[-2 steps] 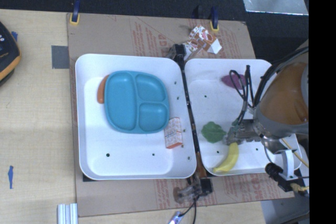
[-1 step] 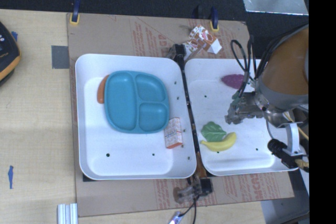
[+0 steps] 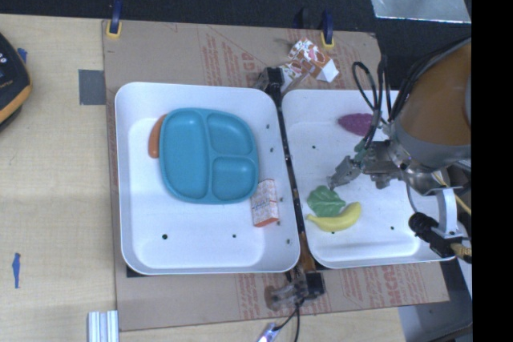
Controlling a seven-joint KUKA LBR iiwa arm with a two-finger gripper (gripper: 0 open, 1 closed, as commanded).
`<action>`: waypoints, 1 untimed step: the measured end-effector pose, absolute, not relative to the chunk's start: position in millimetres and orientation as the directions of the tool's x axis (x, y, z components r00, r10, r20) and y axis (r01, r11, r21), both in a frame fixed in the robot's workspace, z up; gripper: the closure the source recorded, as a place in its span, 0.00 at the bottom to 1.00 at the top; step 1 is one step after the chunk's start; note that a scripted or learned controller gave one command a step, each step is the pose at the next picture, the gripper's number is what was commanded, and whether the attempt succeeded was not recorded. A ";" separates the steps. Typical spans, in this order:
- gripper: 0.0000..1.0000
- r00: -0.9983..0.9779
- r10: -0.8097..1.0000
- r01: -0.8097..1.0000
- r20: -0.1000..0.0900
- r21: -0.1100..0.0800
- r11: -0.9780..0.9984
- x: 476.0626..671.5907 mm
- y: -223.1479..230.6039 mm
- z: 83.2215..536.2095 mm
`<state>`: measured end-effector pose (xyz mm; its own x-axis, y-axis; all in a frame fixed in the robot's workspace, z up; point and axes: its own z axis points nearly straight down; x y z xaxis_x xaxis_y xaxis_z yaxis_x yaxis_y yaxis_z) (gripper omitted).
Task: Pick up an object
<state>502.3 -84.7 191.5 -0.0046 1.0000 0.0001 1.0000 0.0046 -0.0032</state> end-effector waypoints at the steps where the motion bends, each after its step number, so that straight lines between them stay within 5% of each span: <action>1: 0.00 -0.003 1.000 1.000 -0.001 -0.004 0.003 538.5 -152.9 111.4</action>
<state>538.5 -152.9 111.4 -0.0034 1.0000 -0.0011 1.0000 0.0034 -0.0042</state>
